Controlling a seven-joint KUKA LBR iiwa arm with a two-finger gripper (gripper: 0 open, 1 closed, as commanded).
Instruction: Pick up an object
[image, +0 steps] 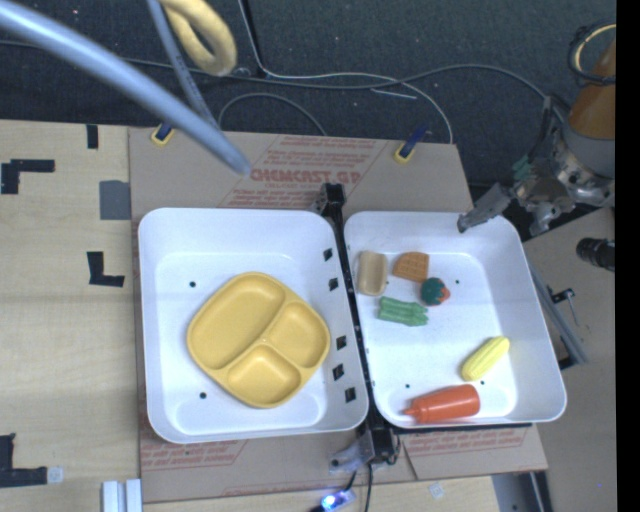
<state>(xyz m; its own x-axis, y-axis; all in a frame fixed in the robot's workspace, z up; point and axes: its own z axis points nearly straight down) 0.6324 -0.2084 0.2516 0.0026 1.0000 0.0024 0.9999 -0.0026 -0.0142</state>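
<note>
A: We have several candidates in the right bin (535, 330). Which do we go for?

B: We'd take the corn cob (485, 357). It lies alone toward the bin's right side, well apart from the cluster near the top, with bare floor around it. It looks like a toy in moulded plastic, so we judge it light, stiff and a little slick.

A: Where do we take hold?

B: Across its short width, at the middle. It lies at a slant, so we'd turn the wrist to square up with it; pinched near an end, a rounded toy like that could squirt out.

A: And the red piece (443, 403) below it?

B: It looks longer and rounder, and it sits close to the front wall, which crowds us. The green vegetable (403, 312), the tan piece (371, 272), the orange piece (410, 266) and the small red-and-green one (434, 291) lie close together, so a clean grip there is harder.

A: The left bin (160, 330)?

B: It holds a yellow divided plate (258, 338), flat and wide, poor for a two-finger pinch.

A: Where's the gripper (488, 211)?

B: Above the right bin's far right corner, over nothing we want. We cannot tell whether the fingers are open or closed.
</note>
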